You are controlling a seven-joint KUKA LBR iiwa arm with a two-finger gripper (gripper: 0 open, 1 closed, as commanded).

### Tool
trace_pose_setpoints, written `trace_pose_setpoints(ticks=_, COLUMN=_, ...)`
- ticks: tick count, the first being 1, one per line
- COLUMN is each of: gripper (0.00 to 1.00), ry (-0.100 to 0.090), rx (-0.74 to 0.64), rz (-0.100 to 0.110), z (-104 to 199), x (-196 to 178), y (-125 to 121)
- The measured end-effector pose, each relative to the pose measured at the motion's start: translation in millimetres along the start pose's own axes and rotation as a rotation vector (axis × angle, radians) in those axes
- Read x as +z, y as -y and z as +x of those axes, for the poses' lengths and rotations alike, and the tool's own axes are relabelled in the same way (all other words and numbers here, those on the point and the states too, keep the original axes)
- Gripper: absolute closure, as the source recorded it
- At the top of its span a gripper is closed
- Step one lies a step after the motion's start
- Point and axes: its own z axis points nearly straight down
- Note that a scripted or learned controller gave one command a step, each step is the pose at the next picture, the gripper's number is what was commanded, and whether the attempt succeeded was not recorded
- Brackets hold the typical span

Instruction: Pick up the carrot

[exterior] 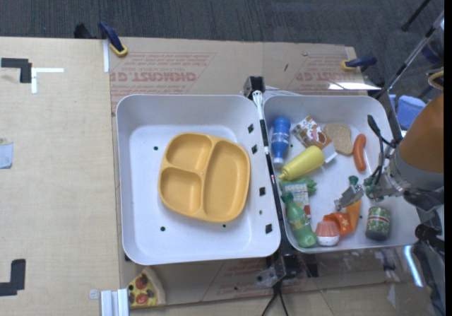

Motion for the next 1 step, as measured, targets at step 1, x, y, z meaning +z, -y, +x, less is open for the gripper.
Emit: trace_pose_setpoints(ticks=1, gripper=1.0, ry=-0.001, rx=0.003, rz=0.001, z=-1.2, x=-6.2, y=-1.1)
